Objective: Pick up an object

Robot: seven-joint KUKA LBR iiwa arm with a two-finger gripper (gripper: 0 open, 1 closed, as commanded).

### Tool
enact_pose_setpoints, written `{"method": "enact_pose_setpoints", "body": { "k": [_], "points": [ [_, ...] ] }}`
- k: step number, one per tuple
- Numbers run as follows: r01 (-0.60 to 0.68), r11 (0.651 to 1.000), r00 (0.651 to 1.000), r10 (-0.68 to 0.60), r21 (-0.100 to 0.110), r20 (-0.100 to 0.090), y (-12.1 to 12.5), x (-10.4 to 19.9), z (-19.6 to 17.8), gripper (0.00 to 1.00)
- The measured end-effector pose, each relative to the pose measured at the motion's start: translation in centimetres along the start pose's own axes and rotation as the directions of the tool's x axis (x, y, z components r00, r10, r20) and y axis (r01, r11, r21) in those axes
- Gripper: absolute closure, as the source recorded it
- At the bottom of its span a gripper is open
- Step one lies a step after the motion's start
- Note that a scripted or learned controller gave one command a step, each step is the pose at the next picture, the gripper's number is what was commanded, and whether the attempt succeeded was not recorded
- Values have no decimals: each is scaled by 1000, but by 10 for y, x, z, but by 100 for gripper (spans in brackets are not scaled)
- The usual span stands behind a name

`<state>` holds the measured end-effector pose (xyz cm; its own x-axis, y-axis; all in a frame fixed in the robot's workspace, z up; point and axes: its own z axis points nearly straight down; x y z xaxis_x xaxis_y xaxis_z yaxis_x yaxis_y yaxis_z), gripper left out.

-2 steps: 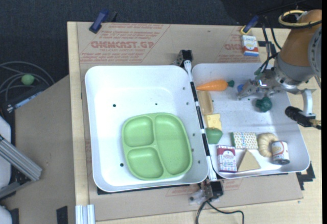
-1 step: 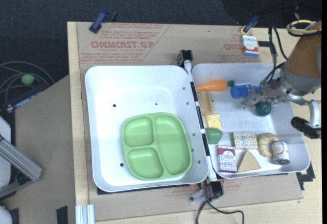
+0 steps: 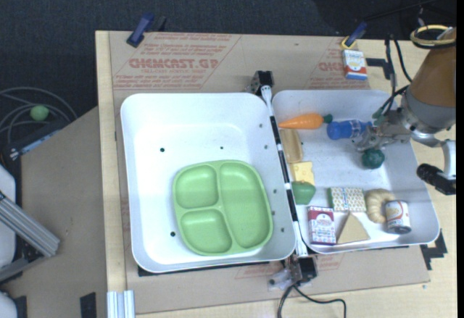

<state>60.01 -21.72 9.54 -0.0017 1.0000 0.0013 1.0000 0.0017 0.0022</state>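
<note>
Both bins (image 3: 145, 164) are white on a tan worktop (image 3: 109, 128) printed with red lettering, and the left one holds a pale green tray (image 3: 221, 206). In the right bin, an orange carrot (image 3: 301, 122) lies at 11 o'clock, a blue bottle (image 3: 342, 128) at 12, a dark green ball (image 3: 373, 159) at 2, a checked packet (image 3: 349, 198) near 6 and a red-and-white carton (image 3: 321, 225) at 7.

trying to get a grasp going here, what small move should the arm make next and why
Probably a short descent straight down. The hand sits in the right white bin, between the blue bottle-like object and the small dark green round object, seemingly nearest the green one. Whether it holds anything is unclear, so lowering over the green object seems the safest next step.
</note>
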Motion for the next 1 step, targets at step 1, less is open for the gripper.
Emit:
{"method": "enact_pose_setpoints", "body": {
  "k": [1],
  "points": [
    [1, 1000, 1000, -1, -1, 1, -7, 80, -73, 100]
  ]
}}
